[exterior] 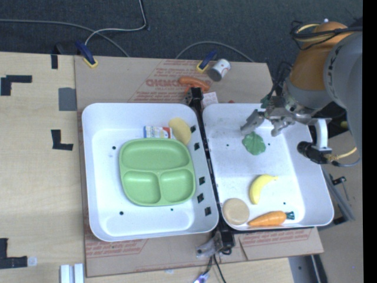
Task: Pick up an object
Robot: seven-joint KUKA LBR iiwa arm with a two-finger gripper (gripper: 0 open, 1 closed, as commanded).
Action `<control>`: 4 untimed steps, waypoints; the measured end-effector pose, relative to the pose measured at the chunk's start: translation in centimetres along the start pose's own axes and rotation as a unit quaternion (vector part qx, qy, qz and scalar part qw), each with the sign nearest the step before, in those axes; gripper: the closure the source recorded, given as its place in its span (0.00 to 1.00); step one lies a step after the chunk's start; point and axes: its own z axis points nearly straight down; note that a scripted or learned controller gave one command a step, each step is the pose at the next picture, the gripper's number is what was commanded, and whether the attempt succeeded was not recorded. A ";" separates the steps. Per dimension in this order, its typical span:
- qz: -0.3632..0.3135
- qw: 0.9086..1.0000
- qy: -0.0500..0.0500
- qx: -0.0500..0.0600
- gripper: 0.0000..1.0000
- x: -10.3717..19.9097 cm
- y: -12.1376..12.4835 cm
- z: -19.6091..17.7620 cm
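My gripper [263, 126] hangs over the far part of the right bin [306, 175], its two fingers spread open with nothing between them. Just below the fingertips lies a green leafy toy vegetable [255, 143] on the bin floor. Nearer the front of the same bin lie a yellow banana [260, 187], a round tan cookie [235, 211] and an orange carrot [268, 219].
The left bin [97, 158] holds a green divided plate [157, 171], a small red-and-white carton [155, 132] and a pale yellow piece [180, 130]. Clamps and a grey cylinder [218, 69] sit on the cardboard behind the bins. The arm's body [321, 63] looms at the right.
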 end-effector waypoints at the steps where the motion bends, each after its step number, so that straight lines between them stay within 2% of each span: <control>1: -0.001 1.000 -0.001 -0.004 0.00 -0.8 1.6 7.9; 2: 0.001 1.000 -0.002 -0.003 0.00 -3.8 -5.6 8.1; 3: 0.000 1.000 0.000 -0.003 0.00 1.7 -11.5 8.2; 4: 0.000 1.000 -0.001 -0.005 0.00 1.8 -5.0 8.1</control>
